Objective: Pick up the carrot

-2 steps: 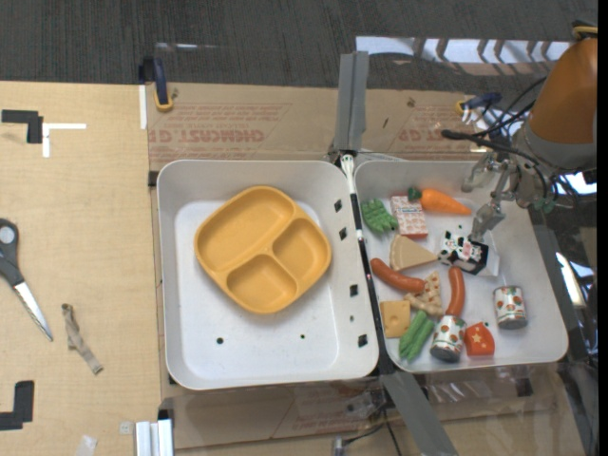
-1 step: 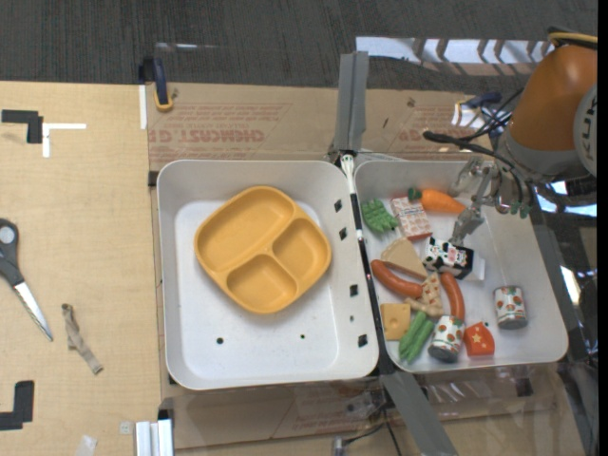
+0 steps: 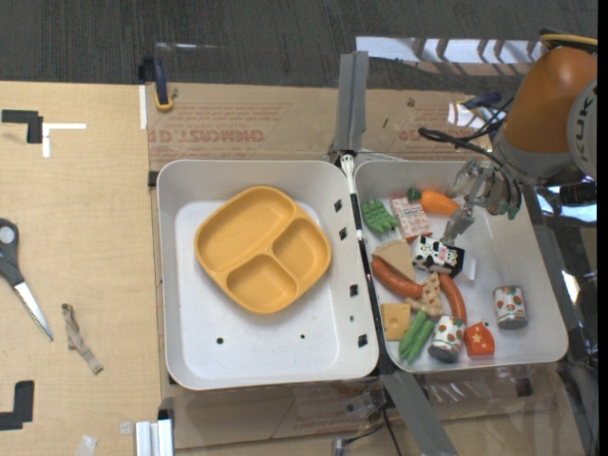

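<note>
Reaching in from the upper right of the frame, the grey arm [image 3: 560,93] with its orange band carries the claw [image 3: 467,218] down over the right bin [image 3: 541,255]. One thin finger [image 3: 461,222] slants down and to the left toward the cluttered middle of that bin; whether the claw is wide or narrow cannot be told from this view, and nothing can be seen held in it.

The carrot [image 3: 438,201] lies in the upper part of the right bin, orange with a green end [image 3: 415,196] pointing left. It sits just to the left of the claw, beside it rather than under it; contact cannot be confirmed.

Other contents of the right bin:
- a green leafy piece [image 3: 378,217] near the left wall
- a small printed packet [image 3: 410,220] just below the carrot
- a black-and-white carton [image 3: 437,255] below the finger
- two sausages [image 3: 394,275] in the centre
- a cheese wedge [image 3: 395,319] and a pea pod [image 3: 416,335] toward the lower edge
- a small can [image 3: 510,307] at the lower right

The left bin [image 3: 180,283] holds a yellow divided plate [image 3: 262,248], lying flat.

On the desk [image 3: 76,255], scissors [image 3: 19,278] lie at the far left of the frame.
</note>
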